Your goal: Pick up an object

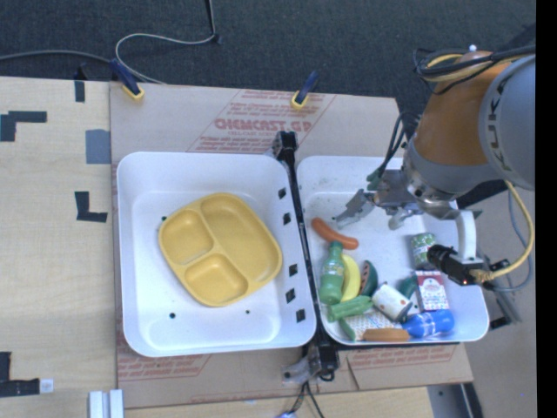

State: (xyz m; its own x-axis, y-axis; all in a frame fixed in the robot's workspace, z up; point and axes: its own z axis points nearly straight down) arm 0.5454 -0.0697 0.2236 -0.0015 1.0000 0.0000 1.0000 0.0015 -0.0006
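Bins sit side by side on a cardboard sheet [252, 124]: the left bin [139, 233] holds a yellow divided tray [219, 247] lying at a slant, and the right bin [335, 177] holds a cluster of small objects along its near half. The gripper [376, 205] hangs over the upper middle of the right bin, below the arm's orange band [454, 111]; its fingers [355, 209] look spread apart with nothing between them, though the metal parts are hard to read. Just below and left of the gripper lies a toy hot dog [334, 232], apart from the fingertips. Below that stands a green bottle [332, 275] touching a banana [350, 275], with a dark green piece [369, 279] beside it. Toward the near right corner lie a white cylinder [391, 301], a red-and-white carton [432, 291], a blue object [430, 324] and a green can [423, 249]. A carrot [383, 334] lies along the near rim.
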